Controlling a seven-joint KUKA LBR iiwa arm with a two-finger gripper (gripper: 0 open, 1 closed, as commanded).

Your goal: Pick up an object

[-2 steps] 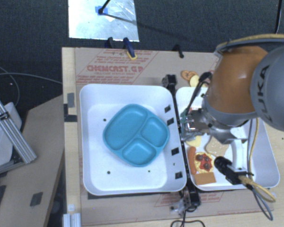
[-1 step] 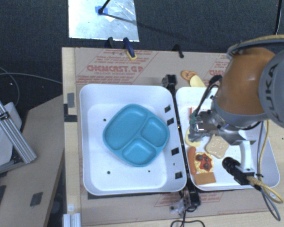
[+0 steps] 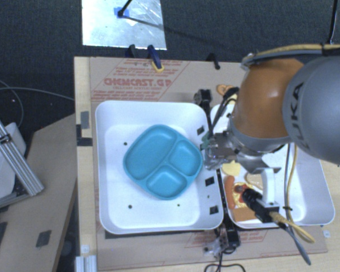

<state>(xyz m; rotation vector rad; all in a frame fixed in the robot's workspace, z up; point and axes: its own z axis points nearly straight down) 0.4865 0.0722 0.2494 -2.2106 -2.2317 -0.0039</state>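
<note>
Nearest, the right bin (image 3: 323, 208) holds small yellow and orange items (image 3: 236, 194), partly hidden under the arm. The gripper (image 3: 214, 152) hangs over the bins' shared edge, probably lining up a pick; whether it is open or closed cannot be told. Slightly farther back, a blue divided plate (image 3: 161, 160) lies flat in the left bin (image 3: 110, 208).

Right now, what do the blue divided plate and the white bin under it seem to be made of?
The blue divided plate looks like moulded plastic: one even colour, soft rounded ridges, dull sheen. The left bin looks like thin formed white plastic, smooth, with rounded corners; painted metal cannot be ruled out.
</note>
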